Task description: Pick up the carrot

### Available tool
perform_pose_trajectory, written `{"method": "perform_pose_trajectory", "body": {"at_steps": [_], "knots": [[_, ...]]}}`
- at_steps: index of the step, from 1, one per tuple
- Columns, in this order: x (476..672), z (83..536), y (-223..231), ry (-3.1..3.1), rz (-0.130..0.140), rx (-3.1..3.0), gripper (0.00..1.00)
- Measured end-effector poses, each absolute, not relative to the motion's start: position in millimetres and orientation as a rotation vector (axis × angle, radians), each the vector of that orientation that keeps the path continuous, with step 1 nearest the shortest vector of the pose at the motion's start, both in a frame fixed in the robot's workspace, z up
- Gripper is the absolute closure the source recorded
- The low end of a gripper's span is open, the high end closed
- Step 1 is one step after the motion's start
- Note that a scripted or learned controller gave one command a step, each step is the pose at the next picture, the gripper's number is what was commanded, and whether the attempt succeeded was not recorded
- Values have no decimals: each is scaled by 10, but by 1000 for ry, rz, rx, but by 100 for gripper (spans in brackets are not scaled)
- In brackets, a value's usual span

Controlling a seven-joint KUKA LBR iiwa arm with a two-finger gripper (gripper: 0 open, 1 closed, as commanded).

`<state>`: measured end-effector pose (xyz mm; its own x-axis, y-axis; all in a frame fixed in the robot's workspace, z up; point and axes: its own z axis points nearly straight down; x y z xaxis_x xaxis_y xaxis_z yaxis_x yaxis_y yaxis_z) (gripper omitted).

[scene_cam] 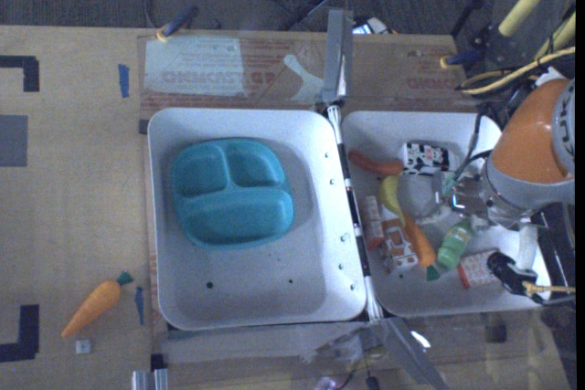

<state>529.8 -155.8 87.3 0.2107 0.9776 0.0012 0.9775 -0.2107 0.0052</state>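
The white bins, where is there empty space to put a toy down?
The left bin has bare floor in front of the teal tray, toward its near wall. The right bin is crowded: hot dog, carrot, green bottle and packets, with the gripper over them. Only its near-left corner is bare.
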Motion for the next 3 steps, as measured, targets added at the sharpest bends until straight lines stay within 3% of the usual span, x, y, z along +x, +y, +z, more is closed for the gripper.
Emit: {"method": "perform_pose_trajectory", "body": {"at_steps": [1, 2, 3], "knots": [[5298, 872, -1558, 1971, 7, 2442, 0], [4808, 879, -1227, 1729, 6, 2613, 0], [4803, 1361, -1096, 1849, 0, 2540, 0]]}}
